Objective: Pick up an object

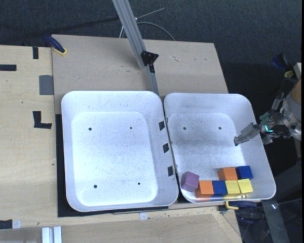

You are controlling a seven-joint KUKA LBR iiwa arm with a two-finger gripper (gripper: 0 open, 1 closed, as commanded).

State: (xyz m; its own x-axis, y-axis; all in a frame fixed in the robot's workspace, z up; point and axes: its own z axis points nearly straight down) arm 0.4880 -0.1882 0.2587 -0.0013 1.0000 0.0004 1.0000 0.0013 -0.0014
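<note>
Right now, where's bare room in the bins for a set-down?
The left bin has bare floor wall to wall. In the right bin the upper floor is free, from the far wall down to the blocks. Crowded: the near edge, where the purple block and the colored blocks cluster.

Even bright light, soft shadows, img slightly blurry.

I saw the blocks bunched in the right bin's (245, 105) near corner: a purple block (190, 180) tilted at the left end, then orange (206, 187), blue (219, 188) and yellow (233, 187) (a second yellow (245, 186) beside it), with orange (227, 174) and blue (244, 172) behind.
</note>
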